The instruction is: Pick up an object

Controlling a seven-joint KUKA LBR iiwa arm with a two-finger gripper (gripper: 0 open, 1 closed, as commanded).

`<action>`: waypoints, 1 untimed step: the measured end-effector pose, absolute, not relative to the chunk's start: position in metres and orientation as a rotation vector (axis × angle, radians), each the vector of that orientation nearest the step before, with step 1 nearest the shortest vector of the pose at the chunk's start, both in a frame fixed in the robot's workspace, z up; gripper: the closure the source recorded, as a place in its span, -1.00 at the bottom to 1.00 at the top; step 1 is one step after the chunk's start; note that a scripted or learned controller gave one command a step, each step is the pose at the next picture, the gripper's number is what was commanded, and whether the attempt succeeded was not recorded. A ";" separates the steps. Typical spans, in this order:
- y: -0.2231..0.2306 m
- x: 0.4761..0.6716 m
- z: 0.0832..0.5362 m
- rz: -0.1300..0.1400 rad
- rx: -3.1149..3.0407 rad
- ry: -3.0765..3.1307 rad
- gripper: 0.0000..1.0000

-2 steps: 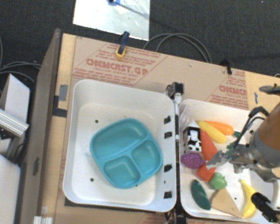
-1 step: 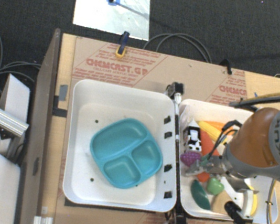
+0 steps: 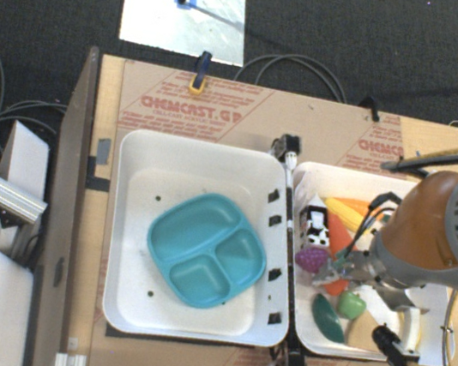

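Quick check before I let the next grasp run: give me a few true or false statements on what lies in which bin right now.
1. The teal divided plate lies in the left bin. True.
2. The purple grapes lie in the left bin. False: they lie in the right bin, near the divider.
3. The gripper is over the right bin. True.
4. The green apple rests on the teal plate. False: it lies in the right bin, beside a dark green item.
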State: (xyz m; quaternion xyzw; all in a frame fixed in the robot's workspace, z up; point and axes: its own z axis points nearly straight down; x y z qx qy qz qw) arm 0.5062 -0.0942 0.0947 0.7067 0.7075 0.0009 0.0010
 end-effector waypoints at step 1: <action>0.012 0.538 0.190 0.018 2.199 2.235 1.00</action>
